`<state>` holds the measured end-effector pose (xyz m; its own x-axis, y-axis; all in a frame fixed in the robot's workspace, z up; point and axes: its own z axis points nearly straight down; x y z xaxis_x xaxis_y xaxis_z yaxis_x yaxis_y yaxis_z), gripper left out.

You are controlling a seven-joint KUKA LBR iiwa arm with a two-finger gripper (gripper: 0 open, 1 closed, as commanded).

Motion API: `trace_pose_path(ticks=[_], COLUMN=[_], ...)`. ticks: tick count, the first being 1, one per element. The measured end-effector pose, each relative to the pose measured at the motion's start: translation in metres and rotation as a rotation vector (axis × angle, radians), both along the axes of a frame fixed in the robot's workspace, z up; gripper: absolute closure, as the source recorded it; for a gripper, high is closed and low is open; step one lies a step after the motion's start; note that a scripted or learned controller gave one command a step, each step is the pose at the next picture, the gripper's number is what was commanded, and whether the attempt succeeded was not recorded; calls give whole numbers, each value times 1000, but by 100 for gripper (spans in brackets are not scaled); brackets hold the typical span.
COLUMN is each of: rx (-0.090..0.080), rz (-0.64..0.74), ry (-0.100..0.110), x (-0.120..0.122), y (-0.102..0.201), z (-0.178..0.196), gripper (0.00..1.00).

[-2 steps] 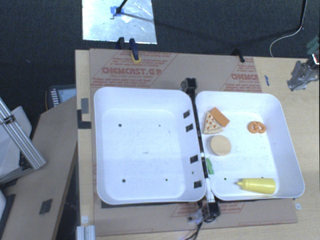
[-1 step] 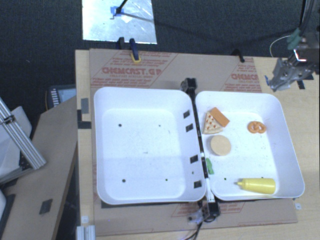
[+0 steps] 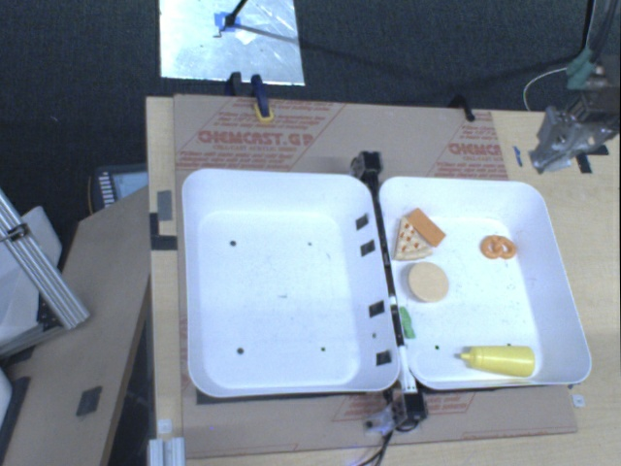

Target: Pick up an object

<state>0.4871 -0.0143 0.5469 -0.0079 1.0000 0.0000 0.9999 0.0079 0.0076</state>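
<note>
The right bin (image 3: 543,212) holds several small items. A pizza-slice toy (image 3: 416,235) lies near its left wall, with a round tan disc (image 3: 427,282) just below it. An orange pretzel-shaped piece (image 3: 498,248) sits toward the right. Near the front wall a yellow squeeze bottle (image 3: 500,359) lies on its side. My gripper (image 3: 568,139) hangs at the upper right, above the bench beyond the right bin's far corner and apart from every item. Nothing shows in its grasp.
The left bin (image 3: 204,212) stands beside the right one, joined by a black-clipped divider (image 3: 383,280). A shiny metal sheet (image 3: 231,27) lies at the back left, and cardboard (image 3: 291,134) underlies both bins. Cables hang near the arm at the upper right.
</note>
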Motion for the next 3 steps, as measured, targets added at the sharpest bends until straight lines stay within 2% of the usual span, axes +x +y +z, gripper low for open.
trace_pose_path(ticks=[3], rx=[0], rz=[15], ry=[-10], x=[1], y=[0], z=[33], gripper=[100])
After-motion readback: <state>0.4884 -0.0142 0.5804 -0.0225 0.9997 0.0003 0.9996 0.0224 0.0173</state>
